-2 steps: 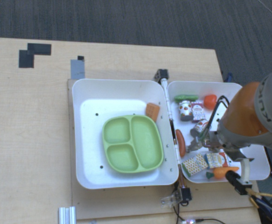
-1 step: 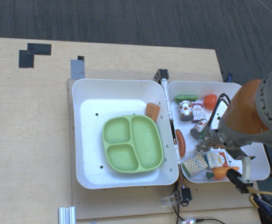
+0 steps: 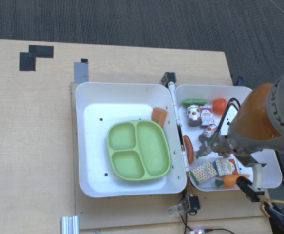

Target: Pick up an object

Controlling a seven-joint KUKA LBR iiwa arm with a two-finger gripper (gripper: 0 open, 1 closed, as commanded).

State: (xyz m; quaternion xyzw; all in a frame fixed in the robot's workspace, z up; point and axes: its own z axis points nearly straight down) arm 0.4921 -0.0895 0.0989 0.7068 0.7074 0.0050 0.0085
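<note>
My gripper [image 3: 203, 146] hangs low in the right bin [image 3: 273, 179], with the grey and orange arm coming in from the right. Its two grey fingers stand open with nothing between them. Just left of it lies a red sausage [image 3: 189, 149]. Below it sits a patterned cracker box [image 3: 203, 171], beside a small carton [image 3: 224, 166] and an orange carrot [image 3: 232, 180]. Further back are a small can [image 3: 194, 115], a red-and-white packet [image 3: 207, 117], a green item [image 3: 194, 102] and a red tomato [image 3: 219, 105]. The arm hides part of the bin's right side.
The left bin [image 3: 90, 130] holds a green divided plate [image 3: 139, 150] and an orange block [image 3: 159, 115] at its back right. The ridge between the bins [image 3: 177, 126] runs just left of the sausage. Cables lie at the bench's front right.
</note>
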